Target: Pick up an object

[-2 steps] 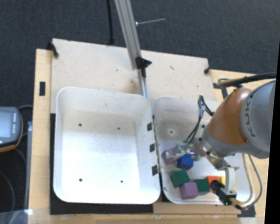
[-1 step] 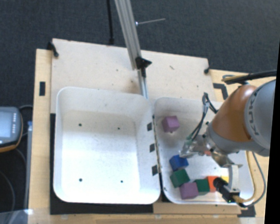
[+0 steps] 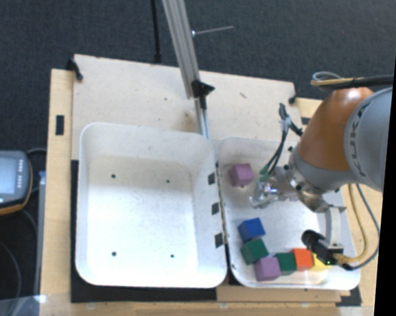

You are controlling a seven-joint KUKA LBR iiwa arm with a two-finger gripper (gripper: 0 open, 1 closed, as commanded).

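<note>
The arm reaches over the right bin (image 3: 229, 153), and its gripper (image 3: 264, 193) hangs low inside that bin, just beside the pink block (image 3: 241, 173), which sits near the bin's far left corner. The block looks apart from the gripper, not between its metal tips. I cannot tell if the gripper is spread apart or squeezed together, because the metal parts are small and blurry here. Nothing looks held. So the job seems to be at the step of getting close and lining up, not lifting yet. More blocks sit closer to the near edge of the right bin: a blue block (image 3: 251, 229), a dark green block (image 3: 254, 250) touching it, a purple block (image 3: 267, 268), a small green block (image 3: 287, 262), an orange block (image 3: 303, 258) and a bit of yellow (image 3: 319, 265) by the near right corner. They are crowded together, so they would be harder to grab one at a time. The pink block stands alone, so I think it is the easy pick. Next, the gripper needs to slide over the pink block, come down around it, squeeze, and then lift it out of the right bin. The left bin (image 3: 146, 197) sits right next to the right bin on the tabletop (image 3: 135, 93).
</note>
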